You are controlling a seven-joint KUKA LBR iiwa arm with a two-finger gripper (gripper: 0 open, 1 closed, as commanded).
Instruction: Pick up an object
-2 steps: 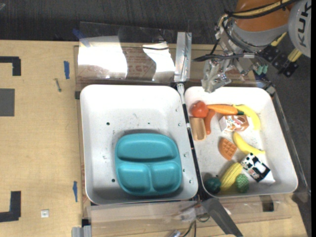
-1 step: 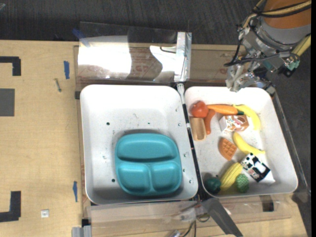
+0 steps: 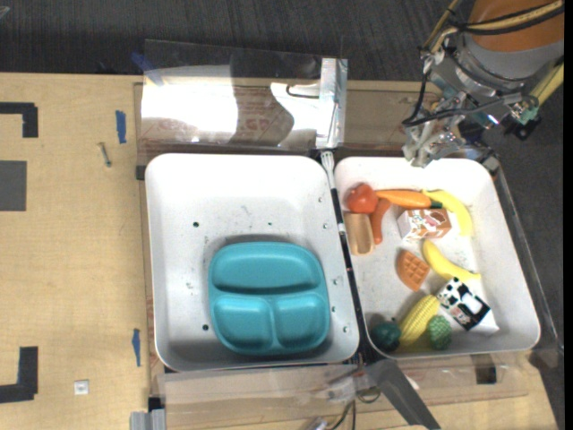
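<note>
Fingers (image 3: 423, 149) hang at the end of the grey arm (image 3: 501, 47) over the back rim of the right bin (image 3: 515, 267), near its left corner. They are small and blurred against cables, so I cannot tell how far apart they stand; nothing shows between them.

All the things to pick lie in the right bin. A tomato (image 3: 361, 198) sits at the back left, touching a carrot (image 3: 407, 198) that points right toward a banana (image 3: 458, 211). Below the tomato lies a hot dog (image 3: 360, 233), and beside it a small packet (image 3: 425, 225). A waffle (image 3: 412, 270) and a second banana (image 3: 445, 262) lie mid-bin. Toward the front sit a corn cob (image 3: 418, 319), a black-and-white carton (image 3: 464, 305) and two green pieces too small to name.

The left bin (image 3: 170, 240) holds a teal divided plate (image 3: 267, 296). Both bins rest on a pale wooden desk (image 3: 67, 240) marked with black corner tape and short blue strips. A shiny clear sheet (image 3: 233, 110) stands behind the left bin. Dark carpet floor (image 3: 224, 12) runs beyond the desk.
</note>
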